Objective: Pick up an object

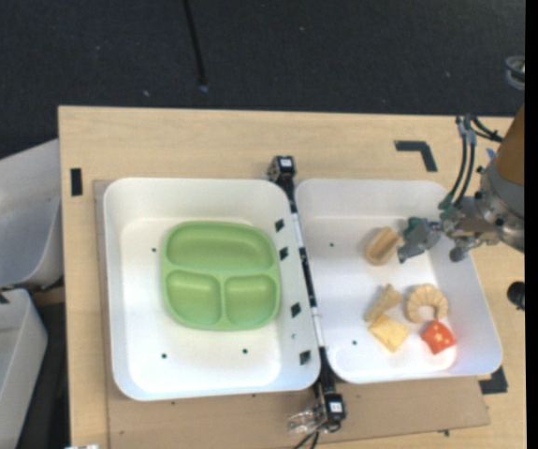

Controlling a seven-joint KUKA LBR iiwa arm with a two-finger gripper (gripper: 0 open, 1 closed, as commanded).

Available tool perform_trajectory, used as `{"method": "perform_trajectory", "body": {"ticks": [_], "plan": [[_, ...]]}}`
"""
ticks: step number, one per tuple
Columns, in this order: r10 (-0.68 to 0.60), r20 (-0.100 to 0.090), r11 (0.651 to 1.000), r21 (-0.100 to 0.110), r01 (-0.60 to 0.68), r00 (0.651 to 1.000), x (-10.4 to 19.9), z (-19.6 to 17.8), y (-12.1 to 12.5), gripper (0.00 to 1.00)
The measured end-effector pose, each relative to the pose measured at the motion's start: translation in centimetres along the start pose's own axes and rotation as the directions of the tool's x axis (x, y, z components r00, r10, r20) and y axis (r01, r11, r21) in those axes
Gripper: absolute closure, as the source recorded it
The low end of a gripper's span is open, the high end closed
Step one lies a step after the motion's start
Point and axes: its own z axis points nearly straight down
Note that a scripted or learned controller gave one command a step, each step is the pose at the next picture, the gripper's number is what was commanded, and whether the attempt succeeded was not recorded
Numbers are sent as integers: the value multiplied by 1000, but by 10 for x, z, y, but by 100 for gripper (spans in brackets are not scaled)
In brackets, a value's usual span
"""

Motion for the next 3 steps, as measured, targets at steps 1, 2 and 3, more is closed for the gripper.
{"method": "perform_trajectory", "body": {"ticks": [1, 2, 3], "plan": [[-2, 2, 1000, -11, 2, 1000, 0, -5, 2, 0], [-1, 2, 1000, -6, 1, 1000, -3, 57, -2, 0], [-1, 2, 1000, -5, 1, 1000, 0, 120, -1, 0]]}}
